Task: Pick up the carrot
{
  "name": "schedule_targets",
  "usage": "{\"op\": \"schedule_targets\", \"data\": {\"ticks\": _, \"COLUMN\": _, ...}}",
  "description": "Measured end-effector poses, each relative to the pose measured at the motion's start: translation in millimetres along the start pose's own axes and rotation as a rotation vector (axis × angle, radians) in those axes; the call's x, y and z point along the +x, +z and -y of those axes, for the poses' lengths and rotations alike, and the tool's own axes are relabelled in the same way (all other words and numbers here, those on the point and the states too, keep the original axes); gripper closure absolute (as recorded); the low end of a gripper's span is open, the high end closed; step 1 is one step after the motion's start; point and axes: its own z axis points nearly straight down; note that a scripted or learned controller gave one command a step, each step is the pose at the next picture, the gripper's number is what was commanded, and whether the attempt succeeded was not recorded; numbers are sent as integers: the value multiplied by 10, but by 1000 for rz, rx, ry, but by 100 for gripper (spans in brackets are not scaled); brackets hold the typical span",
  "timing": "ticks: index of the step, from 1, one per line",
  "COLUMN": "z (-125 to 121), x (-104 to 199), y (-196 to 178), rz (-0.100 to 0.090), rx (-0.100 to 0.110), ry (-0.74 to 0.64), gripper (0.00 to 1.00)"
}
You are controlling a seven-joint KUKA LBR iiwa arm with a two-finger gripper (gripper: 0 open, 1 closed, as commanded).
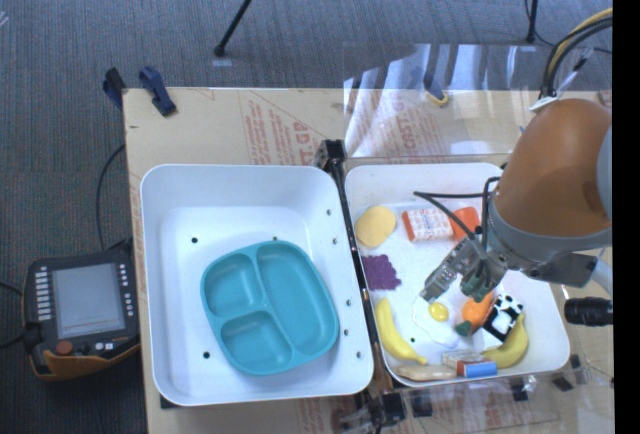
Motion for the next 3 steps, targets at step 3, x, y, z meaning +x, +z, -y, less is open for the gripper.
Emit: {"op": "schedule_targets", "data": {"ticks": 3, "z": 281, "x": -520, "y": 774, "rz": -4, "rx": 1, "ry": -616, "gripper": 100}}
